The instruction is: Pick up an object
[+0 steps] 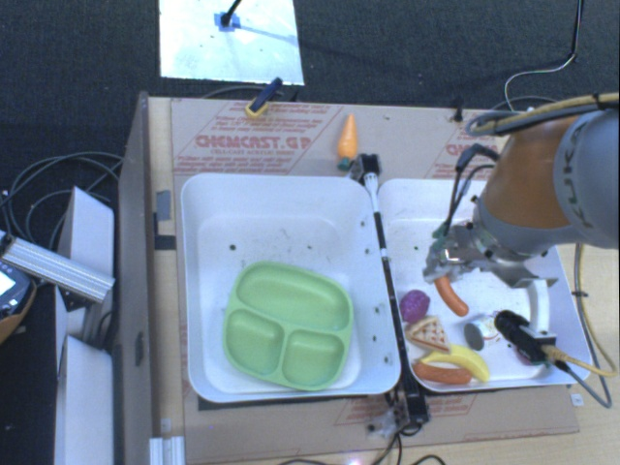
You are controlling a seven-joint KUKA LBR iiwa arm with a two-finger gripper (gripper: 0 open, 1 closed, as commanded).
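My gripper (445, 263) hangs low over the right bin (417, 206), near the bin's middle. Just below it lies an orange-red sausage (451, 297), its upper end close to the gripper's tip; I cannot see whether they touch. A purple piece (415, 305) rests to the sausage's left. Along the bin's front lie a pizza slice (427, 334), a yellow banana (463, 360), a second sausage (441, 374) and a small grey stone (474, 335).
A green divided plate (288, 325) lies in the left bin (262, 211). An orange carrot (347, 136) sits on the board behind the bins. The grey and orange arm (542, 187) covers the right bin's far right part.
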